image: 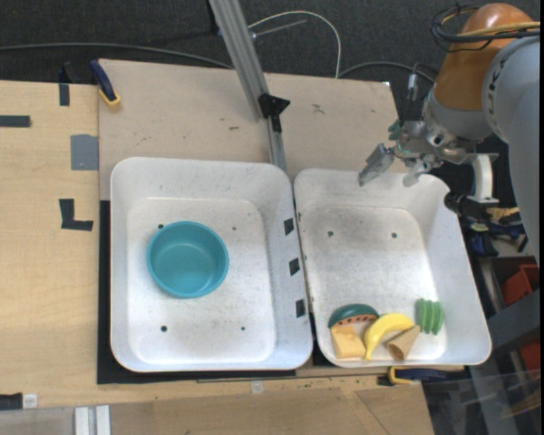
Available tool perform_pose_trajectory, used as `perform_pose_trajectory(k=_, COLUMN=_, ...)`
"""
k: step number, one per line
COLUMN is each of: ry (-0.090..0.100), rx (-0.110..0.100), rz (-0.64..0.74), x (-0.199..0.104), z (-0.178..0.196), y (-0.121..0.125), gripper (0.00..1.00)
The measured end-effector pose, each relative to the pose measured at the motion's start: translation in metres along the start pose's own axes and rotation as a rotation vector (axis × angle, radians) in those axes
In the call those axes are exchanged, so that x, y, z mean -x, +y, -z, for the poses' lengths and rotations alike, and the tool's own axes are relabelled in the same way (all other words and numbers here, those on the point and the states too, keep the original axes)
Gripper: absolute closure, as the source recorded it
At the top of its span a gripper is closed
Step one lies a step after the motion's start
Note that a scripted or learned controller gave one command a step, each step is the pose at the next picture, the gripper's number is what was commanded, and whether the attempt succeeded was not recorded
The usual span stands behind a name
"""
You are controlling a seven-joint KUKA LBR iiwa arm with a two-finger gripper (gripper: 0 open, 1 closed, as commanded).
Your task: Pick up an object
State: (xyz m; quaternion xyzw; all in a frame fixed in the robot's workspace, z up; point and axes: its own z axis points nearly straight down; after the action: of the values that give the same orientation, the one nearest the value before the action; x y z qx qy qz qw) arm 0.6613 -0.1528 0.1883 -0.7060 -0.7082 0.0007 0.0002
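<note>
Here, two white bins (290,188) sit on a wooden bench (36,207).

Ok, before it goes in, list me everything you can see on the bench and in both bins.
bins: 2, white, side by side on the bench; left bin, right bin
bowl: 1, teal, left bin
banana: 1, yellow, near edge of right bin
green piece: 1, green, beside the banana
tan pieces: 2, tan, either side of the banana
dark green piece: 1, behind the left tan piece
metal pole: 1, grey, above the bins
arm: 1, grey and orange, right side
gripper: 1, over the right bin's far edge
</note>
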Motion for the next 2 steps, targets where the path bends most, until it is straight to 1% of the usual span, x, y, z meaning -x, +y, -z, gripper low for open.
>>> perform_pose_trajectory(k=1, ry=-0.001, rx=-0.001, rz=-0.001, x=0.000, z=0.000, y=0.000, gripper=0.00)
perform_pose_trajectory(k=2, ry=0.001, rx=-0.006, rz=-0.001, x=-0.009, z=-0.060, y=-0.005, gripper=0.00)
